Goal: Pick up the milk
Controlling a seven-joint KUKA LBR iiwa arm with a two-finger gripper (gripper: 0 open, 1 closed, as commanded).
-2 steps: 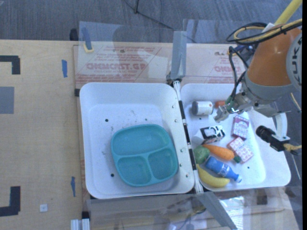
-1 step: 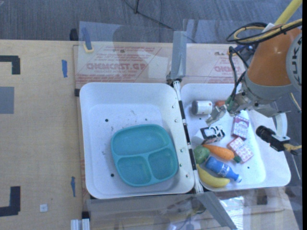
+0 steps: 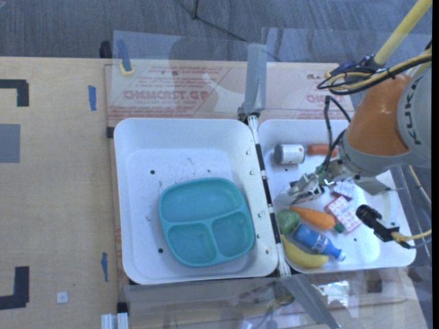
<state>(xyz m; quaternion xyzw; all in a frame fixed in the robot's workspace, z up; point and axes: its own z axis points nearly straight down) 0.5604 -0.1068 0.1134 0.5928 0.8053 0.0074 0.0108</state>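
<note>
Left bin (image 3: 130, 184): just a teal divided plate (image 3: 206, 218), toward its near edge.

Right bin (image 3: 374, 249), left side: a can (image 3: 289, 154) on its side near the far edge. A carrot (image 3: 314, 216), a blue bottle (image 3: 315, 239) and a banana (image 3: 302, 256) are bunched at the near-left corner.

The gripper (image 3: 312, 184) hangs mid-bin, between can and carrot. Can't tell if it's parted or closed, just a metal tangle, nothing seen in it.

The milk (image 3: 343, 214) is probably the small red-and-white carton lying flat just right of the carrot, mid-bin.

- **Handling:** likely light, with thin card walls that dent under a hard squeeze. It sits low, so grip across the narrow sides. The carrot crowds its left side.
- **Hard to see:** the print is too small to read, so calling it milk is a guess. Its far end runs under the wrist, and the red-white bit there may be the same carton or a second. The arm (image 3: 381, 125) hides the bin's far-right corner.
</note>
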